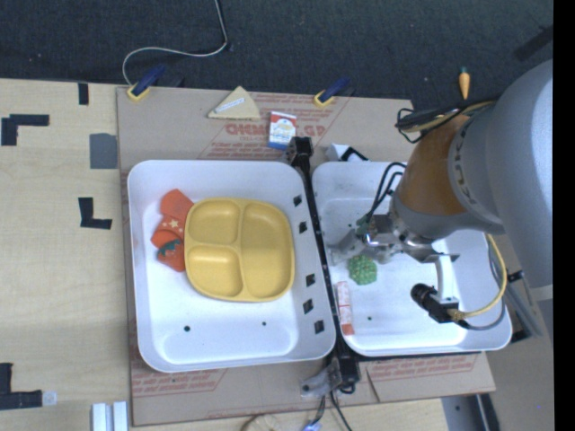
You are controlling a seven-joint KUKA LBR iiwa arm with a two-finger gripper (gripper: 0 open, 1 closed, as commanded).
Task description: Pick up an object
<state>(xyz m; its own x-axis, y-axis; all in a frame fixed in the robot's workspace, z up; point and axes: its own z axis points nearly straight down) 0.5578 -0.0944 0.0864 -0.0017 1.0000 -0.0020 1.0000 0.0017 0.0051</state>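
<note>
The grey arm (512, 169) looms closest; whether its pincer (375, 239) is open, I cannot tell. Just below it lies a small green object (363, 270), probably light, soft; pinch across its middle.

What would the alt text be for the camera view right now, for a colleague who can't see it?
The grey arm's hand reaches into the right white bin, just above a small green object. The left white bin holds a yellow divided plate with an orange-red item beside it.
</note>
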